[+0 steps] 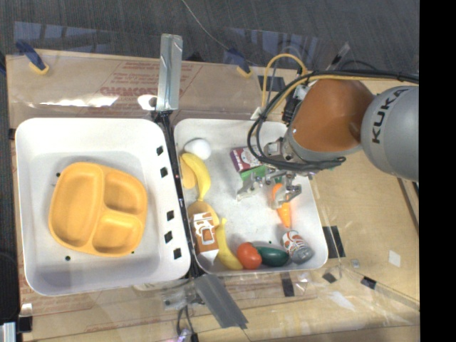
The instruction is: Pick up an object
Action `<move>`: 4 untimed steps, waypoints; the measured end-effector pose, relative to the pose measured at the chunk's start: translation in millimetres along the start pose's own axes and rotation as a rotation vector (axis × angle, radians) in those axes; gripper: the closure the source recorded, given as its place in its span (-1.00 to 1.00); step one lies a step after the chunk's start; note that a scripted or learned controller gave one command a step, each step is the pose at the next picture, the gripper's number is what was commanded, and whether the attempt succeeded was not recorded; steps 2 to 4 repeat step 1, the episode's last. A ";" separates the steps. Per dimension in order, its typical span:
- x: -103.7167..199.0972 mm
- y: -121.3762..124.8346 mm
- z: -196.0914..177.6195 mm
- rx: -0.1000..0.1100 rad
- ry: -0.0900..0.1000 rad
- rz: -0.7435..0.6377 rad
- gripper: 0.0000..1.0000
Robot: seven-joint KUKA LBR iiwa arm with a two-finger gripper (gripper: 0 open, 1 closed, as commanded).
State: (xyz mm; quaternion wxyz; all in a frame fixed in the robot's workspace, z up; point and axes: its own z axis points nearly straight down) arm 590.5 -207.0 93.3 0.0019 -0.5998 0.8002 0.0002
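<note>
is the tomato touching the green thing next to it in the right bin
Touching. In the camera view the red tomato sits against the dark green vegetable at the near edge of the right bin, with no white floor visible between them.

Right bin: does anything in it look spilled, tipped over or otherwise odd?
Nothing spilled. The small can lies on its side in the right bin's near corner, beside the tomato; otherwise it is a loose jumble of toy food.

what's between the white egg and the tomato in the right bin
In the camera view, the banana and the brown carton lie between the white egg and the tomato, along the right bin's left side.
</note>
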 end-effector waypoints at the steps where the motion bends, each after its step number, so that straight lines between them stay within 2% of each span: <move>1: 5.6 22.9 0.9 -0.005 -0.001 -0.225 -1.00; 4: 5.6 22.9 0.9 -0.005 -0.001 -0.225 -1.00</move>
